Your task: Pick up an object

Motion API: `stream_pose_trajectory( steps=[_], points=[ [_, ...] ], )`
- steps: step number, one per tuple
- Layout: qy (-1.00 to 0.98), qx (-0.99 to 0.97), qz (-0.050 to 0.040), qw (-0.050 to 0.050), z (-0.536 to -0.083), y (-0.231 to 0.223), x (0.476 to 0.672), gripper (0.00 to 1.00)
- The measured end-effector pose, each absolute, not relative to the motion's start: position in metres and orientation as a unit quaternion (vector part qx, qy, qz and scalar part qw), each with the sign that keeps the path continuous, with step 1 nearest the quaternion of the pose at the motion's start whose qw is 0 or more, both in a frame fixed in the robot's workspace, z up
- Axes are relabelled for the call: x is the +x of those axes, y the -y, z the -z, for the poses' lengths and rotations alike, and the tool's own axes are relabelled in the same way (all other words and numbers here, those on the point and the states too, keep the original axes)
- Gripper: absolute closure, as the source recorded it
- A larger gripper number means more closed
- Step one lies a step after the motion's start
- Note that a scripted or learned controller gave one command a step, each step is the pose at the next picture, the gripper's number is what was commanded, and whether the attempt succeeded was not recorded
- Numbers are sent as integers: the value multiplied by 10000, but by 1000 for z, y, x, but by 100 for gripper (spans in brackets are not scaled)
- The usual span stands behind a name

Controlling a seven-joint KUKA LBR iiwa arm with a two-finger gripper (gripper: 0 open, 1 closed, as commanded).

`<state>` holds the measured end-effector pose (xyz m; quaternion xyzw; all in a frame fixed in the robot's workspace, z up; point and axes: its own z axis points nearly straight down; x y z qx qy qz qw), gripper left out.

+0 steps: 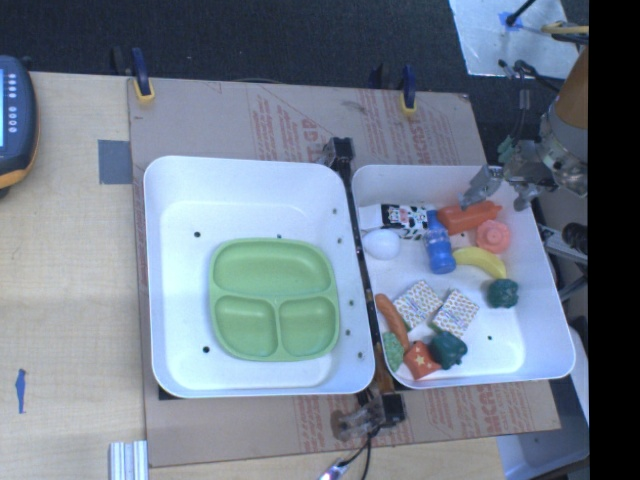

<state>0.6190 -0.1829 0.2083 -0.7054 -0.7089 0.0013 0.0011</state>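
Observation:
My gripper (502,188) hangs over the far right corner of the right bin (540,353), open, with nothing between its fingers. Just below and left of it lies an orange-red block (468,216), with a pink round piece (492,235) beside it. A blue bottle (440,250), a yellow banana (481,261) and a dark green broccoli (502,292) lie nearer the front. Two checkered crackers (418,303) sit mid-bin. A carrot (392,318), a red piece (420,360), a white egg (380,243) and a cow-patterned box (405,218) lie along the left side.
The left bin (175,198) holds a green divided plate (273,298). A dark green toy (449,347) sits by the red piece. Clamps stand at the bench's back edge, and a blue and yellow device (14,118) lies far left.

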Motion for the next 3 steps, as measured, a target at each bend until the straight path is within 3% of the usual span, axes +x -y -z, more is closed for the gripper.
stream_pose_trajectory(
  steps=[1,2,3],
  points=[
    [7095,-7047,-32,29,-85,212,655,0],
    [7089,-7053,-16,13,-92,200,656,0],
    [7102,-7040,-21,11,-103,201,656,100]
  ],
)
